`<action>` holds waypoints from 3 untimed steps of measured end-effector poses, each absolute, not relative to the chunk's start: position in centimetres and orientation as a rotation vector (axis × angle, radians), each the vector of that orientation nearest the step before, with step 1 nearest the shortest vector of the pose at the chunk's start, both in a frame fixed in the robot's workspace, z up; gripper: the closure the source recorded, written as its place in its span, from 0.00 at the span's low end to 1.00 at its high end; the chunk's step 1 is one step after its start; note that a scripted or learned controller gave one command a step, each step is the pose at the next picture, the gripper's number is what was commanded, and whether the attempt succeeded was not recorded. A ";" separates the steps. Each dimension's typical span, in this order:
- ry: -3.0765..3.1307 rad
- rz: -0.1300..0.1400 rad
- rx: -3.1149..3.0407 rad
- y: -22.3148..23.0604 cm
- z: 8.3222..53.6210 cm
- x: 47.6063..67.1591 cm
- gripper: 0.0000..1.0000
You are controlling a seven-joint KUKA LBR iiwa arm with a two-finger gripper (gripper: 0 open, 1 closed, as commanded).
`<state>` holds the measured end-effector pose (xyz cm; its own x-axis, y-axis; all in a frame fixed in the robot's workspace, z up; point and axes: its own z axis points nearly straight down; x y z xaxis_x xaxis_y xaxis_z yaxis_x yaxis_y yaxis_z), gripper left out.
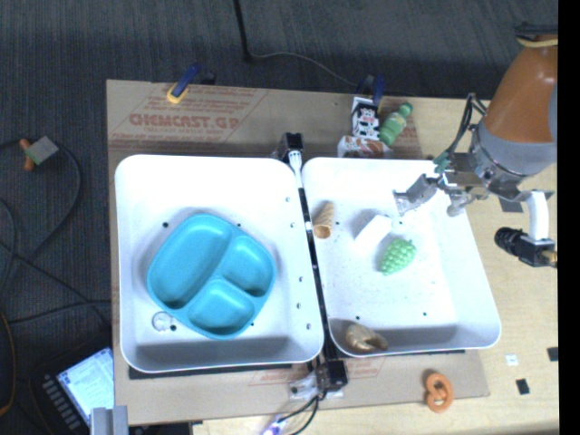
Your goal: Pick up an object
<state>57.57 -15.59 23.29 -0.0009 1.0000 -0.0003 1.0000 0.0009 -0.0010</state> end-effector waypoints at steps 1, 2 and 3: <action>-2.219 0.004 -2.219 -15.8 10.9 55.3 0.00; -2.221 0.003 -2.220 -15.8 11.9 55.4 1.00; -2.224 0.000 -2.221 -11.3 16.9 64.5 1.00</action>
